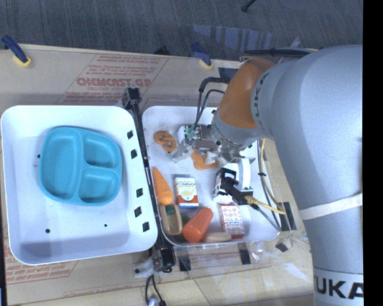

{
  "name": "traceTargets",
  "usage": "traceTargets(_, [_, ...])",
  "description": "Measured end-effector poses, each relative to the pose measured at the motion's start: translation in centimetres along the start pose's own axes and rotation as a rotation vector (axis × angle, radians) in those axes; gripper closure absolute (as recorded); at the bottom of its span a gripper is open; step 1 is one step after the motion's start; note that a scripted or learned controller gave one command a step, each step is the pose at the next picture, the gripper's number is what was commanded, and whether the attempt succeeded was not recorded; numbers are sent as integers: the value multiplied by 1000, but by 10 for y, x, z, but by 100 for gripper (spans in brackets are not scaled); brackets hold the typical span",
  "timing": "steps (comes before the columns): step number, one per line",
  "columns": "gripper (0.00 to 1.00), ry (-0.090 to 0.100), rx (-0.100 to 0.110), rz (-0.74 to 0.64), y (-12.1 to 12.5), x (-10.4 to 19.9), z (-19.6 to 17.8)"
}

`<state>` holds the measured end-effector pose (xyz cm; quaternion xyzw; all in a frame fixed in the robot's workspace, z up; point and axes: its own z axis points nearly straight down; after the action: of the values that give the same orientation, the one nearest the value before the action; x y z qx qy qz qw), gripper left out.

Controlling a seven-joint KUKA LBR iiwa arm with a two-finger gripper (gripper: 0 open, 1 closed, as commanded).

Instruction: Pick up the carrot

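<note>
The carrot [161, 185] lies along the left wall of the right bin [265, 229], its orange body pointing up the view and its greenish end toward the front. My gripper [202, 145] hangs over the middle of the right bin, to the right of the carrot and a little farther back, apart from it. A small orange piece [203, 162] sits just under the gripper. The arm's grey body and orange band [237, 101] cover the bin's right side.
The right bin also holds a pretzel [165, 140], a small juice box [186, 192], a red-orange sausage shape [198, 225] and a printed packet [232, 220]. A blue divided plate [80, 164] rests in the left bin [25, 234]. Black clips line the wall between the bins.
</note>
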<state>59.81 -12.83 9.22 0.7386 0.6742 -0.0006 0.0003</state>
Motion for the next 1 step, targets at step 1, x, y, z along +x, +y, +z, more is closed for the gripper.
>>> traceTargets(1, [100, -1, 1, -5, 0, 0, -10])
